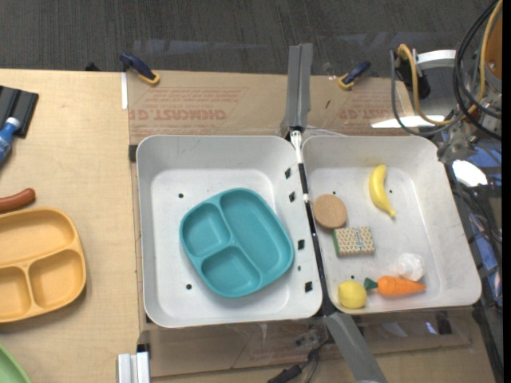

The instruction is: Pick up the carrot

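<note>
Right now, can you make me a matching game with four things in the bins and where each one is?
Things:
1. carrot
2. banana
3. teal plate
4. lemon

Places:
A. in the middle of the left bin
B. near the back of the right bin
C. along the front wall of the right bin, beside something white
D. in the front left corner of the right bin

Pairs: 1-C, 2-B, 3-A, 4-D

An orange carrot with green top, yellow banana and lemon, checked sponge; teal plate at centre, white bins.
</note>
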Motion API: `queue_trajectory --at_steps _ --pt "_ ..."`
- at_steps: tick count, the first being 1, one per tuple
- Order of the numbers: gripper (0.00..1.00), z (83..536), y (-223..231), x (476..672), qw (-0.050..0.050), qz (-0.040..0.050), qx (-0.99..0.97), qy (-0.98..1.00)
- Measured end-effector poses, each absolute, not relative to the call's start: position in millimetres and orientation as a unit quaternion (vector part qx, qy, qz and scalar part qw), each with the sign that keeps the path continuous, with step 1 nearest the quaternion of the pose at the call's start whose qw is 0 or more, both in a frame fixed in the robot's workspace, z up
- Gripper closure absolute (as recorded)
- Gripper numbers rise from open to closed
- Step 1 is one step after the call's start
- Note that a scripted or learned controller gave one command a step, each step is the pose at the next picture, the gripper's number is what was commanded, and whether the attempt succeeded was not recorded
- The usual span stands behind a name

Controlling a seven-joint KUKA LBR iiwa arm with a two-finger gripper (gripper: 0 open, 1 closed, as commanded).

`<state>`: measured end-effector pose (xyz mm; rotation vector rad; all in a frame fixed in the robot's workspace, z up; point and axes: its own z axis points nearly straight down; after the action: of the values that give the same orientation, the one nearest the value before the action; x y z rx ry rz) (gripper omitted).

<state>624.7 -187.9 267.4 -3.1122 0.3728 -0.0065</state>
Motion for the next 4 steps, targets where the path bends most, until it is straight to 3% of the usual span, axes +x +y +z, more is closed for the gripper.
queue_trajectory --at_steps 1,2,3,4 --pt "1.00 209 -144 659.1 0.004 0.0008 -0.995 0.099" --pt "1.00 117 -150 630.9 0.003 0.0023 -0.995 0.101" --pt "1.00 259 -186 618.8 0.003 0.0000 -0.976 0.219" --pt "1.00 184 -181 623.5 0.003 0.0009 -0.993 0.120"
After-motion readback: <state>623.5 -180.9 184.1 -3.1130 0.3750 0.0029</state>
